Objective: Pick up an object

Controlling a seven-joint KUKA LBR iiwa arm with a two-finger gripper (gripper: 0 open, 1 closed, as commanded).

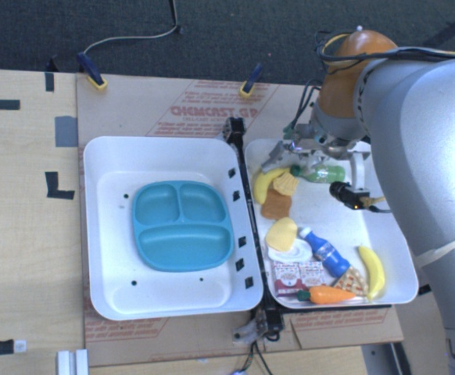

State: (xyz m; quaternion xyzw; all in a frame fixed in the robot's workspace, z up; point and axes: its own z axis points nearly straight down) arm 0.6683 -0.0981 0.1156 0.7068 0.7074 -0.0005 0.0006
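My gripper [292,162] hangs over the far end of the right bin [399,244], its fingers spread open with nothing between them. Just below its tips lie a yellow banana [264,183], a yellow cracker-like piece [287,184] and a brown bread piece [276,205]. A green bottle [322,174] lies just to the right of the fingers. Nearer the front are a pale yellow lump [281,231] on a white disc [291,250], a blue bottle [326,254], a second banana [372,270], a carrot [330,294], a pizza slice [353,280] and a small carton [298,273].
The left bin [102,233] holds a blue divided plate [184,224]. A black divider with clips [243,201] runs between the bins. The grey arm [415,139] covers the right bin's far right side. Two yellow-blue clamps [92,70] pin the cardboard under the bins.
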